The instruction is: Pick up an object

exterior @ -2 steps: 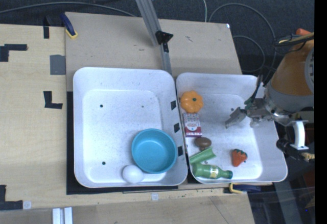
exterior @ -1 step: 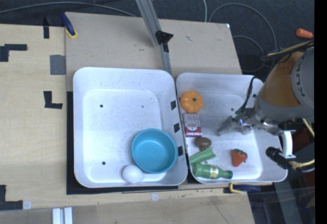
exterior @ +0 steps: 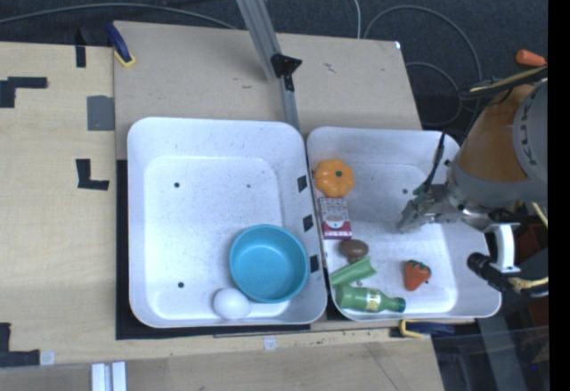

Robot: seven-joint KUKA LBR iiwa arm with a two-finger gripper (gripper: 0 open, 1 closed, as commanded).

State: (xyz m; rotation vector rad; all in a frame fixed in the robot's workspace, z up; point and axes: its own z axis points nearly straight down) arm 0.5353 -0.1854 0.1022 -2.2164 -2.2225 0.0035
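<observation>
In the right bin (exterior: 383, 149) lie an orange pumpkin (exterior: 334, 176), a small red and white box (exterior: 336, 218), a brown oval piece (exterior: 354, 248), a green wedge-shaped piece (exterior: 353, 272), a green bottle (exterior: 369, 299) and a red strawberry (exterior: 416, 273). My gripper (exterior: 411, 217) hangs low over the right middle of that bin, above bare floor, right of the box and up from the strawberry. Nothing shows between its fingers.
The left bin (exterior: 178, 149) holds a blue bowl (exterior: 267, 262) and a white ball (exterior: 232, 302) near its front edge. A grey pole (exterior: 258, 15) slants down to the bins' far divider. Cables trail behind the right bin.
</observation>
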